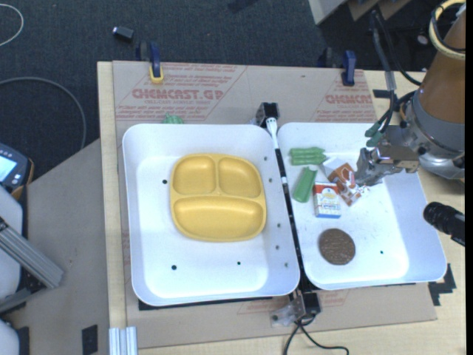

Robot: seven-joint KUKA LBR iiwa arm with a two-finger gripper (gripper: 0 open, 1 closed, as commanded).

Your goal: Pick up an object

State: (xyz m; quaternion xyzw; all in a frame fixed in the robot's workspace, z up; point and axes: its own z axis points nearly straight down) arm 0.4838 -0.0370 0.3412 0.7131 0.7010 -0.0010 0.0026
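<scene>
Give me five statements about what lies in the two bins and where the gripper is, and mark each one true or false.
1. The yellow divided plate lies in the left bin. True.
2. The brown round cookie lies on the yellow plate. False: it lies in the right bin.
3. Two green pieces lie in the right bin. True.
4. The gripper is over the left bin. False: it is over the right bin, by a small red packet.
5. The small carton sits between the green pieces and the cookie. True.
</scene>
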